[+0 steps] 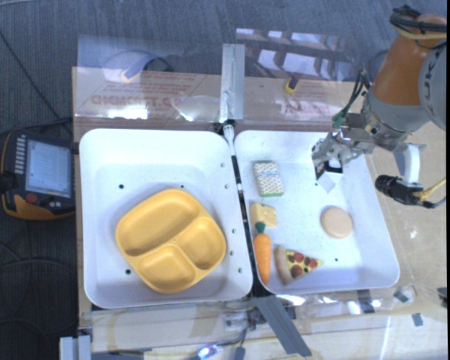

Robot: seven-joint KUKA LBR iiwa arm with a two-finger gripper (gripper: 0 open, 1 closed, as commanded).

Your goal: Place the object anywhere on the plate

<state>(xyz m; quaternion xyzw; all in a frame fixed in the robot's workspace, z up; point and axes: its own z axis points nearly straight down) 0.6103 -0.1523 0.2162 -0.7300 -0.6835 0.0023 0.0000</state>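
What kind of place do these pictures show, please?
Probably a robotics lab test bench, not a kitchen. A grey arm with an orange band reaches over two shallow white bins, the food pieces, such as the orange carrot, look like toys, and a handheld control pendant lies nearby.

plate (171, 238) unobstructed, toys (268, 178) crowd divider (240, 201)

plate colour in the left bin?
Yellow, three compartments. The plate shows best in the camera view, sitting in the left bin.

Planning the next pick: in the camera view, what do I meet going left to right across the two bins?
yellow plate → carrot → pizza slice → round cookie; gripper hovers above the right bin's far end.
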